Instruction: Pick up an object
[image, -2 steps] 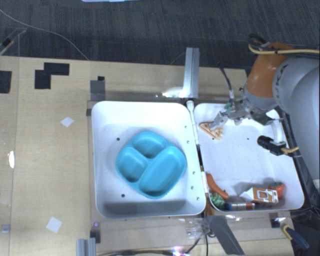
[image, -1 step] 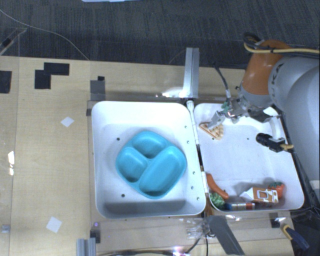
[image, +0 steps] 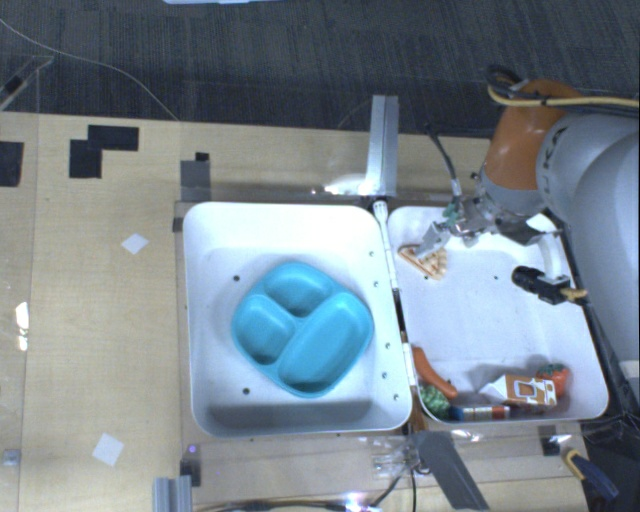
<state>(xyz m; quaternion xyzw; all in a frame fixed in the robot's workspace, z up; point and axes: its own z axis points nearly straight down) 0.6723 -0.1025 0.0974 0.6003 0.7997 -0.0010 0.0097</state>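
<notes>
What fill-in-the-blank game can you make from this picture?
The plate in the left bin is coloured ____.
That plate has ____ compartments.
The gripper is over the other bin, on the ____.
Missing words: blue, three, right.

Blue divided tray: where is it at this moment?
In the camera view, the blue divided tray lies in the middle of the view's left bin.
</notes>
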